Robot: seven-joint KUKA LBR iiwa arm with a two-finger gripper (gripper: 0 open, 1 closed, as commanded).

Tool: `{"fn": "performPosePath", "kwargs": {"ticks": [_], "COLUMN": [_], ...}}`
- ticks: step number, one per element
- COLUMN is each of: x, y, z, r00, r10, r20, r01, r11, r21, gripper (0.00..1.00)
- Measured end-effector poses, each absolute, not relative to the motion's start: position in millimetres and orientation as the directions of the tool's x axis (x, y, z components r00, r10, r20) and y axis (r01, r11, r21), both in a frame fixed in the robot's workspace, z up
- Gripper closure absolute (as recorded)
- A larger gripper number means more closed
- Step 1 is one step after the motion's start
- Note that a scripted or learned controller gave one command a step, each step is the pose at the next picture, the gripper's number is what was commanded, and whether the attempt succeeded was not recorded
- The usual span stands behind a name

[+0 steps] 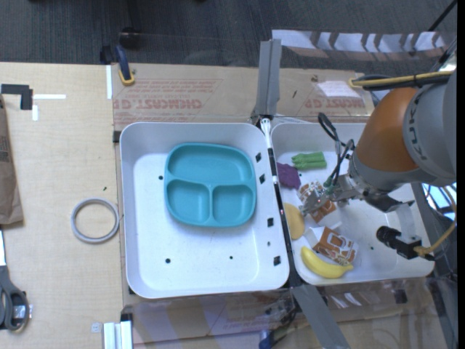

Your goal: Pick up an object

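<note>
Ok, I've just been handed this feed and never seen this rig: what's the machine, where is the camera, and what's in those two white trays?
One fixed camera looks down at a slant. The grey robot arm with an orange band reaches in from the right; its gripper hangs low over a crinkly snack packet in the right white bin. That bin also has a yellow banana, a green block, a purple piece and an orange-white packet. The left white bin contains a teal divided plate. I can't confirm anything is held.
</note>
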State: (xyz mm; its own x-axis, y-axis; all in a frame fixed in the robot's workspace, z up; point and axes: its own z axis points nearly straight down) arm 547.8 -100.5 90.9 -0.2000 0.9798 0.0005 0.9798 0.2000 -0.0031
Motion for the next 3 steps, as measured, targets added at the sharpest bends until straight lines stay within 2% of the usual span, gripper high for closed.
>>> {"fn": "performPosePath", "kwargs": {"ticks": [1,2,3], "x": [547.6,586.7,608.4], "y": [-101.6,-29.4,-11.6], "z": [99.6,191.3,207.3], "r00": [-0.199,-0.257,-0.299], "r10": [0.980,0.966,0.954], "r20": [0.000,-0.001,-0.002], "r01": [0.980,0.966,0.954], "r11": [0.199,0.257,0.299], "r21": [-0.004,-0.001,-0.002], "gripper": [1.00,1.00,1.00]}}
